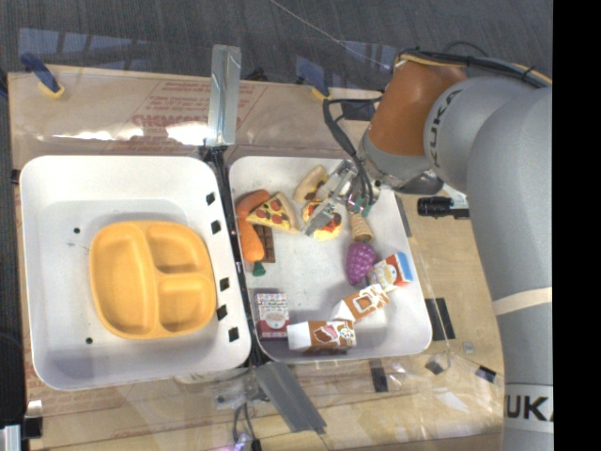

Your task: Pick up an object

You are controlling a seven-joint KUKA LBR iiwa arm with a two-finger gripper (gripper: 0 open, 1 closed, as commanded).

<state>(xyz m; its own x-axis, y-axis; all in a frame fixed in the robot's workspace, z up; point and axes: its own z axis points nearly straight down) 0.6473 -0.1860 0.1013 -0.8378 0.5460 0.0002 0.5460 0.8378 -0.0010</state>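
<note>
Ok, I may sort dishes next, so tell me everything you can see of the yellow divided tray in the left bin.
The yellow tray looks like matte moulded plastic, with rounded corners and a raised rim. Ridges split it into three compartments: one long one on its left side and two smaller ones on the right. It lies flat and right side up, slightly turned, on the floor of the left bin. Nothing lies in it or touches it besides the bin.

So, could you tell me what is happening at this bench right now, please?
A grey KUKA arm reaches in from the right, its pincer lowered into the upper part of the right bin, over a cluster of toy food beside a pizza slice. Purple grapes and small cartons lie nearer the front of that bin. The left bin holds a yellow divided tray. Whether the pincer has gripped anything cannot be told.
</note>
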